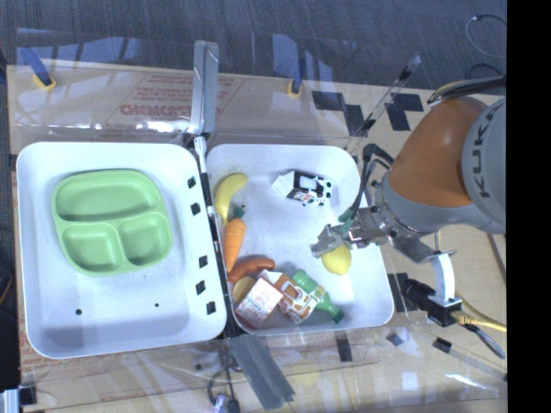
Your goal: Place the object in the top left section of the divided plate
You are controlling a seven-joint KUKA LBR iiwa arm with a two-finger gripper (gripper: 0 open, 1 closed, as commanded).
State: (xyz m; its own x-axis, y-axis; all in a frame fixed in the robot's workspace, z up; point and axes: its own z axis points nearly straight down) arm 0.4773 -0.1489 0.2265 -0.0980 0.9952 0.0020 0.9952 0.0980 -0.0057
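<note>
A green divided plate (110,219) lies in the left bin (43,317), with one long section at its top and two smaller ones below. My gripper (331,241) is low in the right bin (366,312), right over a yellow lemon (338,261). The lemon's upper edge is covered by the gripper, and I cannot make out whether it is held. The arm's orange band (439,157) is above the bin's right side.
The right bin also holds a banana (225,194), a carrot (234,235), a red sausage (248,267), a small carton (267,299), a green bottle (317,294) and a black-and-white toy (303,188). A raised divider (205,222) separates the bins.
</note>
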